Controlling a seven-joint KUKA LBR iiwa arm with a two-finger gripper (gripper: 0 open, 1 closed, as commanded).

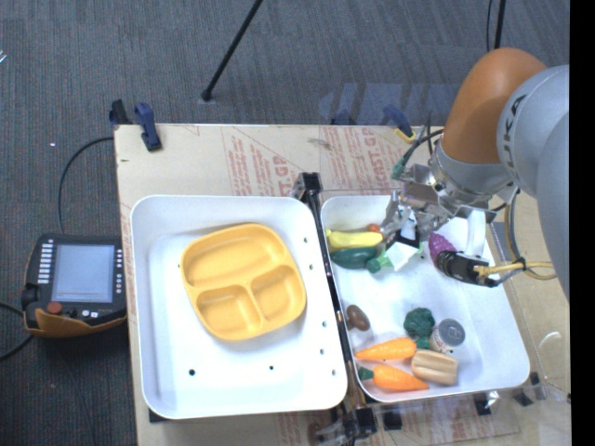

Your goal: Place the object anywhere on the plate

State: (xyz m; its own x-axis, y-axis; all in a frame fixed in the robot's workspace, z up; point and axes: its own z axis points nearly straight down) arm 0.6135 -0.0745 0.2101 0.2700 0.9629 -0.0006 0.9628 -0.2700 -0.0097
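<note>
Pincer [406, 223] hangs in right bin's upper part, by the toy banana [354, 240]; can't tell its state. Banana looks light, rigid, slick: take mid-body. Yellow plate [244, 279] sits center-left.

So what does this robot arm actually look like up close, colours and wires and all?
The arm is smooth, rounded grey metal with a glossy orange band above the wrist. Below it sits a darker metal gripper, boxy and cluttered, with thin cables looping around it, including a yellowish one trailing off to the side.
</note>
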